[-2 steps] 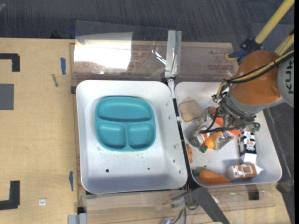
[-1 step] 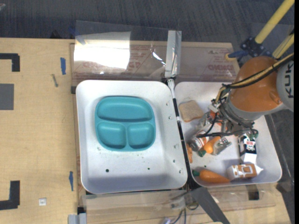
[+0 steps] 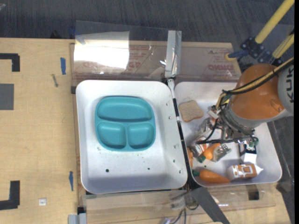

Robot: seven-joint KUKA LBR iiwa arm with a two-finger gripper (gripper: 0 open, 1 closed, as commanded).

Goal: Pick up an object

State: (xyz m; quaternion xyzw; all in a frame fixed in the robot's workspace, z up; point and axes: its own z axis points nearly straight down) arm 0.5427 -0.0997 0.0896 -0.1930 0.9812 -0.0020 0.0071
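My gripper (image 3: pixel 212 146) hangs low in the right bin (image 3: pixel 273 171), under the orange band of the arm (image 3: pixel 257 97). Its metal parts and cables sit right over a small orange toy with a green bit (image 3: pixel 204 151); I cannot make out whether it touches that toy. A tan bread slice (image 3: pixel 190 110) lies at the bin's far left. An orange carrot (image 3: pixel 212 175) lies along the near wall. Beside the carrot, to its right, sits a small white carton with an orange label (image 3: pixel 243 170).
The left bin (image 3: pixel 88 167) holds a teal divided plate (image 3: pixel 125 122). A thin orange piece (image 3: pixel 189 156) lies against the wall between the bins. Clear plastic sheeting (image 3: pixel 140 59) stands behind both bins. Yellow bars (image 3: pixel 275 15) cross the top right corner.
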